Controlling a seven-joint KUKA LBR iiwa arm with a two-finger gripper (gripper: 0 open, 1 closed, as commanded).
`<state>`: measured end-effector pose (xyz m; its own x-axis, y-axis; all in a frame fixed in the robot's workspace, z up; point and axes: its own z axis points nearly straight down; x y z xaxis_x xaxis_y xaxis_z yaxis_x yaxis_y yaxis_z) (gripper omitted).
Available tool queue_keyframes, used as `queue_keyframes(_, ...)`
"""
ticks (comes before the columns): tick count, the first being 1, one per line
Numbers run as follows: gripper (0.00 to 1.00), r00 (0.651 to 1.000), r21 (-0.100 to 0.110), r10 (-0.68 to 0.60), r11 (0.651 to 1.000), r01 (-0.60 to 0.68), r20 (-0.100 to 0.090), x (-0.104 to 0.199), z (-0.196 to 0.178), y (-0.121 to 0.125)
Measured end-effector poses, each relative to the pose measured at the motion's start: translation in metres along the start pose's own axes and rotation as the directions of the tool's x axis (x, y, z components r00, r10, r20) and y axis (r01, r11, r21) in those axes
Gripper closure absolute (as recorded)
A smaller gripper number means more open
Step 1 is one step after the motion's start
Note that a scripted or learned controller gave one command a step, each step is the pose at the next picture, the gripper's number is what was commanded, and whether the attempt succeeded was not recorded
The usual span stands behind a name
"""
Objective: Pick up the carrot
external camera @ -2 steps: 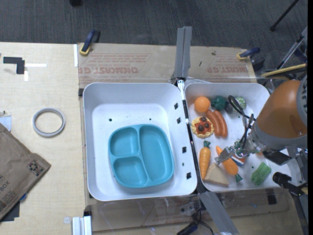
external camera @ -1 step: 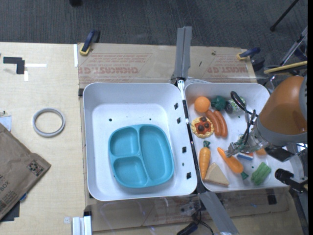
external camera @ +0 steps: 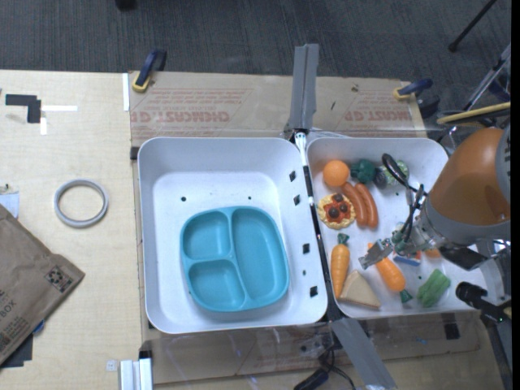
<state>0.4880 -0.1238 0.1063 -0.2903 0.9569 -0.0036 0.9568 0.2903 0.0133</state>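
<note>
Camera view: my gripper (external camera: 375,256) hangs low in the right bin (external camera: 435,149), just above the leafy end of a carrot (external camera: 391,274). I take the sandwich wedge (external camera: 358,291) as landmark. This carrot lies just right of the wedge and a bit above it, tilted, orange tip toward the lower right. A 2nd carrot (external camera: 340,266) stands nearly upright at the wedge's left, touching its top corner, close to the bin wall. Farther above the wedge are the small pizza (external camera: 337,209), the sausages (external camera: 364,202) and the orange (external camera: 335,173); to the right of it lies a green vegetable (external camera: 432,287).

Jaws: too blurred and partly hidden by my own wrist, so I cannot tell if wide or narrow. Nothing is visibly held between them.

Step, in my judgement: approach / descent on the right carrot, grasp not yet made. Next move calls for lining up across the carrot's body, not the leaves, then down, close, lift straight. Risk: the wedge is near, it may get pushed.

The left bin (external camera: 154,218) holds a blue tray (external camera: 234,258), well apart from the wedge.
</note>
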Motion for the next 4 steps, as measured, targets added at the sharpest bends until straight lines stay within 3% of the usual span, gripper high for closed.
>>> queue_keyframes(1, 1.00, 1.000, 0.002, 0.002, 1.000, -0.002, -0.001, -0.0009, -0.0067, 0.0005)
queue_keyframes(2, 0.00, 1.000, 0.002, 0.002, 1.000, -0.002, -0.001, -0.0008, -0.0067, 0.0005)
queue_keyframes(3, 1.00, 1.000, 0.004, 0.004, 1.000, -0.004, -0.001, -0.0018, -0.0132, 0.0010)
queue_keyframes(4, 0.00, 1.000, 0.004, 0.004, 1.000, -0.004, -0.002, -0.0017, -0.0132, 0.0011)
